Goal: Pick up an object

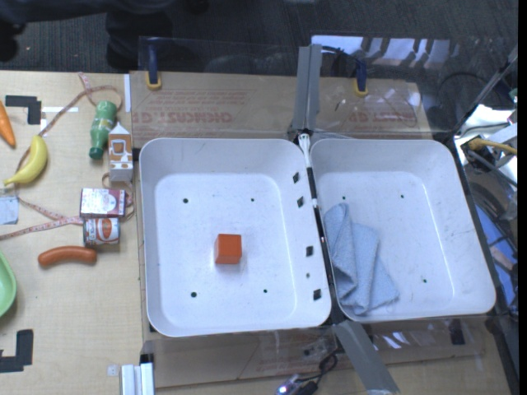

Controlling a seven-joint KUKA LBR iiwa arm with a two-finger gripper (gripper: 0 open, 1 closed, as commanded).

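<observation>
A small orange cube [229, 248] rests near the middle of the left white bin [165, 163]. A crumpled light-blue cloth [359, 260] lies against the left wall of the right white bin [449, 179], reaching toward its front edge.
On the wooden bench left of the bins lie a banana [28, 161], a green bottle [102, 125], small boxes [103, 202], a tin [102, 231], a sausage-shaped toy [67, 256] and a measuring tape. Clear panels stand behind the bins. A grey divider post [306, 89] rises between them.
</observation>
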